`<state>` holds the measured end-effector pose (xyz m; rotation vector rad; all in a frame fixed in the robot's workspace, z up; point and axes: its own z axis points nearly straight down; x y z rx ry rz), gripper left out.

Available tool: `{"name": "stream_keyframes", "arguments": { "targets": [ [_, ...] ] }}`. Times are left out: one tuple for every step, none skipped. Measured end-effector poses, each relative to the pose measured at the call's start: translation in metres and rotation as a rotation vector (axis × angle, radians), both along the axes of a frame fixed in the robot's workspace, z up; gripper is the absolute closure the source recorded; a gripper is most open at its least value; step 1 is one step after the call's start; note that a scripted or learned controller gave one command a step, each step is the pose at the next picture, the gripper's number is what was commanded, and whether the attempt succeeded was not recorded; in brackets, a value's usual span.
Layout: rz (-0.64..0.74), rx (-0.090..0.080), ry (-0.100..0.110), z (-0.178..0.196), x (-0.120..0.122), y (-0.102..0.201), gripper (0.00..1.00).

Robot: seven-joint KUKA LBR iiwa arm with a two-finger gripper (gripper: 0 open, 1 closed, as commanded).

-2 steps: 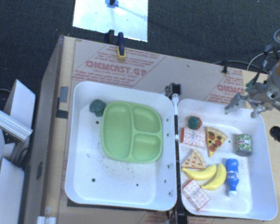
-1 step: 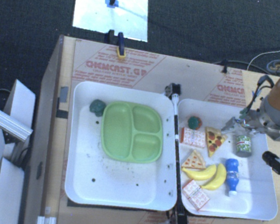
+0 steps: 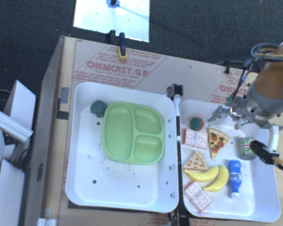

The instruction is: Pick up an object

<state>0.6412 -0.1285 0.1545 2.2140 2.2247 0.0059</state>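
Two shallow white plastic bins stand side by side on the brown cardboard-covered worktop (image 3: 138, 67), and the toys lie in the right bin (image 3: 269, 208), under the arm.

Nearest to the camera, well below the hand, a small red and white carton (image 3: 198, 195) lies at the front edge of that bin. Just behind it is a yellow plastic banana (image 3: 211, 176), with a blue and white toy bottle (image 3: 234, 177) beside it, on the arm's side. A triangular pizza slice (image 3: 195, 161) touches the banana from behind. Closer to the hand come a second red and white carton (image 3: 196, 139), a second pizza slice with red topping (image 3: 217, 141) and a small green and white cup (image 3: 245, 147). A small round toy, green with red (image 3: 197, 123), lies beside the hand, toward the divider.

The grey metal two-finger hand (image 3: 229, 115) hangs over the back part of the right bin, just behind the topped pizza slice. Its fingers seem spread, but I cannot tell for sure; nothing is seen between them.

On the far side of the divider from the hand, the left bin (image 3: 76, 179) holds a light green divided plastic tray (image 3: 133, 133) and a dark green round lump (image 3: 99, 108).

In my judgement the task is at its beginning: no object is lifted. The choice, the descent, the closing and the lift are all left to do.
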Motion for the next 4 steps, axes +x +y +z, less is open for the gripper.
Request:
{"name": "stream_keyframes", "arguments": {
  "targets": [
    [-0.004, -0.004, -0.011, -0.064, -0.043, 0.017, 0.00],
    [-0.002, -0.003, -0.016, -0.051, -0.041, 0.018, 1.00],
    [-0.004, -0.002, 0.001, 0.010, -0.066, -0.027, 1.00],
    [-0.003, -0.001, 0.003, 0.009, -0.066, -0.026, 0.00]
  ]
}}
